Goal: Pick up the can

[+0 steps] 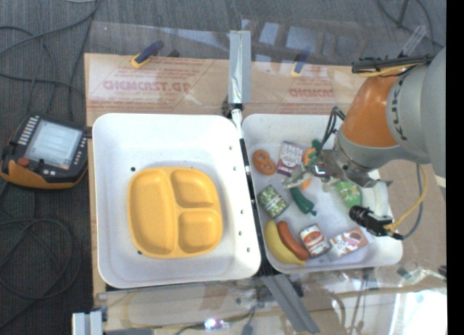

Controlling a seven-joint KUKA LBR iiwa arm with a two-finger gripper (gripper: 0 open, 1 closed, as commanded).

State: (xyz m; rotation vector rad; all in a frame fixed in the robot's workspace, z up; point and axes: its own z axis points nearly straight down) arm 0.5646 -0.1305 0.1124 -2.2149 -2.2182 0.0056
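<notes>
The can (313, 239) is small, red and white, and lies near the front of the right bin (391, 254), between a hot dog (292, 240) and a red-and-white packet (348, 241). My gripper (303, 175) hangs over the middle of that bin, farther back than the can and well apart from it. It is close to a dark green vegetable (300, 199) and an orange carrot-like piece (312, 158). I see nothing held in it.
The right bin also holds a banana (277, 245), a green packet (272, 200), a purple-and-white packet (290, 156), a round red item (264, 161) and a light green item (349, 193). A yellow compartment tray (175, 210) lies in the left bin (109, 145). A pendant (45, 151) sits off the bench at left.
</notes>
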